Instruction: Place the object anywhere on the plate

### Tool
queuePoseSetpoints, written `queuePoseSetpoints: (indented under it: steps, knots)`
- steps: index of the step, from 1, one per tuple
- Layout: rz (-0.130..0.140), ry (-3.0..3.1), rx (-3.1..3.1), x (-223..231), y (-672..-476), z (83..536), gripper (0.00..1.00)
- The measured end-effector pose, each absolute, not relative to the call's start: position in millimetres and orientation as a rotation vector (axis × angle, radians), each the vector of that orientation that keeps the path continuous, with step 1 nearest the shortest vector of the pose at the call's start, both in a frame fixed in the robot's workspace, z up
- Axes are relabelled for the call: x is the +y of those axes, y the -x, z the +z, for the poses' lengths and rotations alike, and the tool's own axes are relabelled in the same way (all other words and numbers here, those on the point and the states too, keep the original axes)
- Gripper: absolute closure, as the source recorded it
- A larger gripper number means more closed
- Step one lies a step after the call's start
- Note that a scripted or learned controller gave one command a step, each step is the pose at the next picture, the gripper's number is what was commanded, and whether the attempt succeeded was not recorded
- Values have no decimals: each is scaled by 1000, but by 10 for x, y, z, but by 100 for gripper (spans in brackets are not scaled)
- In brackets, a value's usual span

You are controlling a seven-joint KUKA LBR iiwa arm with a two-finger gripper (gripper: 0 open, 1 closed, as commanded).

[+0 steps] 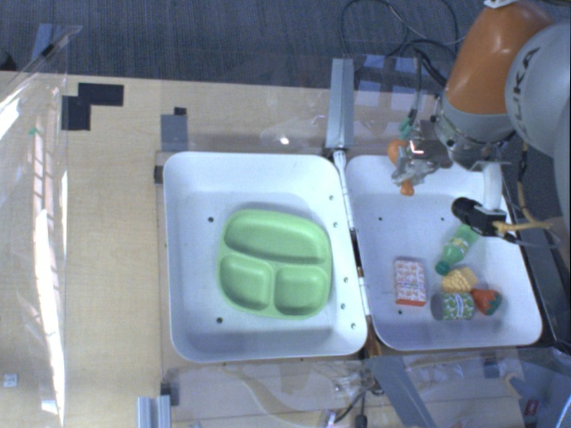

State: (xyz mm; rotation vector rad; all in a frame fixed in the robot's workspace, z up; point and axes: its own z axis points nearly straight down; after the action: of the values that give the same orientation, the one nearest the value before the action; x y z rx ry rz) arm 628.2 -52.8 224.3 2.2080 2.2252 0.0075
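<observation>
1. The green plate (272, 261), divided into three compartments, sits in the left bin (187, 239) with nothing on it — so the placing itself is not yet done.
2. The arm (500, 69) reaches in over the far end of the right bin (517, 328), and its tool (412, 163) hangs above that bin's far-left corner.
3. A small orange object (399, 154) shows right at the tool, orange both above and below the metal tip. It looks lifted and carried, but the view is too small for me to say it sits between the fingers, and I cannot tell whether the tool is open or closed.
4. The other things lie in the near part of the right bin: a pink-and-white packet (409, 281), a green bottle (457, 249), a yellow corn-like piece (459, 280), a green can (454, 307) and a red-orange piece (486, 300), the last four close together.
5. By my judgement the task is at an early-to-middle stage — what is left is the travel across the divider to the left bin, the descent over the plate and the release.
</observation>
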Motion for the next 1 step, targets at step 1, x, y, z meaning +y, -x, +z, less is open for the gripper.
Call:
queuePoseSetpoints:
  steps: [1]
  knots:
    - [4,-1999,2421,183,-5558,1845,100]
